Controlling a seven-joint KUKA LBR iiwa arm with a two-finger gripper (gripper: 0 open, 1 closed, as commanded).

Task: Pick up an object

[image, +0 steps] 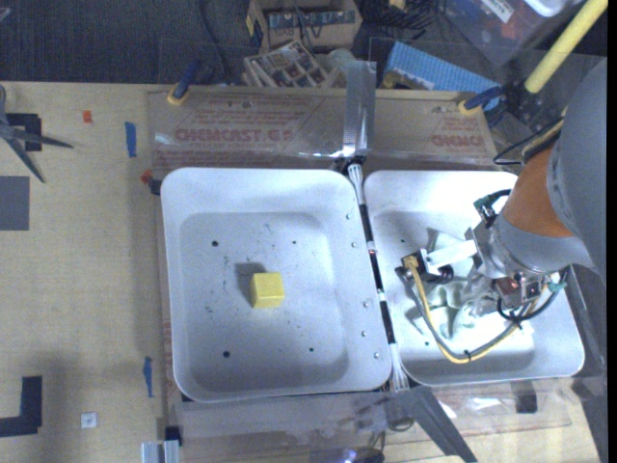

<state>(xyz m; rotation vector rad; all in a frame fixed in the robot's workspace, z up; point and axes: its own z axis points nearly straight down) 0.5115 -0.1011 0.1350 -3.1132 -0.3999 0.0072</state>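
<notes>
One yellow block [268, 289] in left bin [193, 201]; "CHEMCAST" sheet [241, 133] behind.

Block [268, 289] in left bin [193, 201]; claw [461, 302] over right bin [405, 196] (side by side).

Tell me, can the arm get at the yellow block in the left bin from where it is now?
Probably yes. The yellow block lies alone in the left bin, open from above; the gripper is low in the right bin and must cross the rims between.
</notes>
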